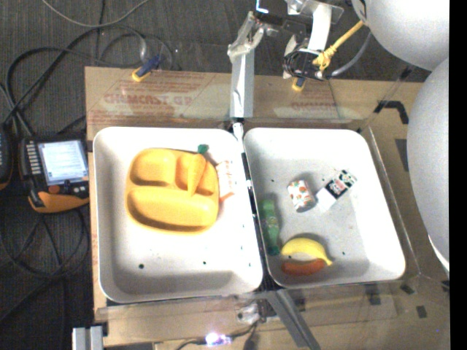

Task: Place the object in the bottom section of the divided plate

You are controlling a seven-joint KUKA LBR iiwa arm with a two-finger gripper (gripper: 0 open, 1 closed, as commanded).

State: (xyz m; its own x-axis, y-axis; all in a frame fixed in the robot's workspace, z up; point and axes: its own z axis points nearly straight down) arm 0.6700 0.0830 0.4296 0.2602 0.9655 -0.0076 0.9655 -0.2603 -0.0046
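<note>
Divided plate [175, 214], yellow with 3 sections, is what we see lying flat in the left bin [109, 268], a little above that bin's middle. Its wide bottom section shows plain yellow. A carrot [193, 175] lies in the upper right section, with its green top toward the plate's far rim and its tip resting on the ridge above the bottom section. Just beside the plate's right edge we see a small pale card with red print [228, 179], close to the wall between the bins. In the right bin [365, 257] we count 5 things. A green bottle-shaped piece [271, 224] lies along the left wall, and a banana [306, 249] lies near the front with a red sausage [303, 267] touching its near side. Further back, 1 small carton with orange print [300, 194] and 1 with black print [337, 186] sit near each other. The gripper [238, 111] hangs over the back of the bench, above the spot where the 2 bins meet and well apart from the plate. We cannot tell whether it is released or clenched, and we see nothing held in it. Left of the bench, a handheld screen unit [57, 162] rests among dark cables [66, 13].
</note>
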